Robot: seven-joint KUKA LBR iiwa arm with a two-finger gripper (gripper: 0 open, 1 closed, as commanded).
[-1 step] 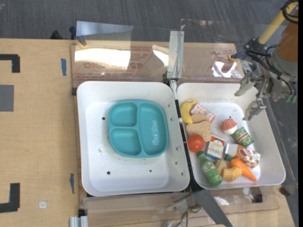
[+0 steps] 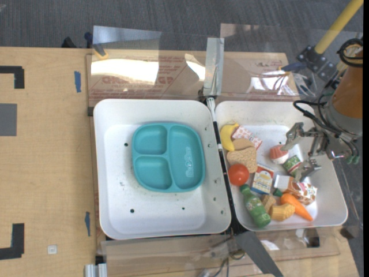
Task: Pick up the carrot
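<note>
The end effector (image 2: 305, 149) hangs over the right bin (image 2: 340, 212), near that bin's far right part, with its two fingers spread apart and nothing between them – open, then, and holding nothing. The orange band of the arm (image 2: 350, 91) shows above it at the right edge of the camera view.

The carrot (image 2: 297, 206) lies below the end effector in the picture, toward the near edge of the same bin and a little to its left, well apart from the fingers. It lies on its side, slanted, its tip pointing to the near right corner. It is crowded: a tan piece of toy food (image 2: 282, 212) touches it on the side away from the end effector's right, and a red-and-white wrapped item (image 2: 304, 190) sits just between it and the fingers. A green bottle (image 2: 255, 208) lies further left, a red tomato (image 2: 238, 173) beyond that, and a banana (image 2: 228, 135) at the bin's left wall.

The teal divided plate (image 2: 169, 156) rests alone in the left bin (image 2: 109, 154), far to the left of the end effector – it plays no part in the grasp.

I judge the pick not yet begun: the fingers would need to travel toward the near edge and descend astride the carrot's body, across its slant, since its neighbours leave little room
</note>
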